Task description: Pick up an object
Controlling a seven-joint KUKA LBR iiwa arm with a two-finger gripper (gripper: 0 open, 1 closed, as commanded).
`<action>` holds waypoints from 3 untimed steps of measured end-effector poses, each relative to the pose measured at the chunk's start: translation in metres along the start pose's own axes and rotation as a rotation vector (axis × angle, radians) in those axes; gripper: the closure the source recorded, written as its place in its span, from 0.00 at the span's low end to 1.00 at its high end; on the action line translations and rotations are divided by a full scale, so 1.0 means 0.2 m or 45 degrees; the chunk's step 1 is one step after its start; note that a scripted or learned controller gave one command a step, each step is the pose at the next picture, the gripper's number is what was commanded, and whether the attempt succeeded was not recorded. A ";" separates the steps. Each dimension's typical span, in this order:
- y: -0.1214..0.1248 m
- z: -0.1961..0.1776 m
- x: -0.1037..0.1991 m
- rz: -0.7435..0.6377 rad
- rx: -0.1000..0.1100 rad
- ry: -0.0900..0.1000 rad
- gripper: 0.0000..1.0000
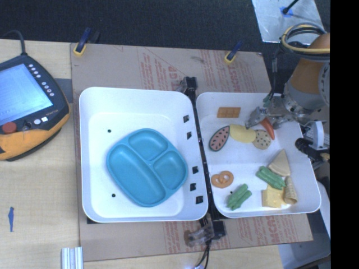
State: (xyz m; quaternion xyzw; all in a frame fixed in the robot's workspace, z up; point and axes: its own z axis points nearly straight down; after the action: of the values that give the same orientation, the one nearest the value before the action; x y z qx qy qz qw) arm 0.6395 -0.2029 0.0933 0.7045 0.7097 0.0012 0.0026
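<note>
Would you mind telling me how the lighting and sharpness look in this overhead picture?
Camera view: even, soft lighting with faint shadows inside the bins; the white right bin is bright, nearly washed out; the blue tray shows a mild sheen; the gripper and the small food items look slightly soft.

I'm counting two white bins: the left bin (90, 150) is holding one blue divided plate (147, 166), and the right bin (305, 206) is holding roughly eleven toy food pieces, including two green bean pods (239, 196) and one pretzel (222, 179).
</note>
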 end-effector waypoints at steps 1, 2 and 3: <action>0.09 0.00 0.14 0.001 0.005 0.002 0.00; 0.09 0.00 0.32 0.000 0.013 0.002 0.00; -0.01 0.01 0.18 0.008 0.014 0.002 0.00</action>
State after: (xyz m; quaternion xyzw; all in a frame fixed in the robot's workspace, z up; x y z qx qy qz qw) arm 0.6378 -0.1673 0.0921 0.7066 0.7076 -0.0022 -0.0018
